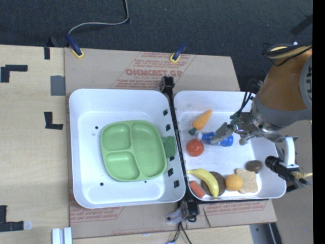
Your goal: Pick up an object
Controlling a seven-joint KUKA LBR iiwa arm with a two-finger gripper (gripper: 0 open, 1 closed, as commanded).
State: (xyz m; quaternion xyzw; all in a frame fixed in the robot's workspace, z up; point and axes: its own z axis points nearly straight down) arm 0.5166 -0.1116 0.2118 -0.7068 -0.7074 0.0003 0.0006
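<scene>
My gripper (232,136) hangs low over the middle of the right bin (264,151), open. One grey finger (220,133) points left and the other (246,138) sits to the right. A blue object (226,141) lies on the bin floor right under it, its right end between the fingers and its left end (207,135) sticking out. An orange carrot (202,119) lies just up-left of the gripper. A red tomato (195,147) rests down-left of it.
Along the right bin's front lie a banana (205,180), a dark brown piece (218,179), an orange (233,182), a slice of bread (248,181) and a brown lump (253,165). The left bin (84,136) holds a green divided plate (133,150).
</scene>
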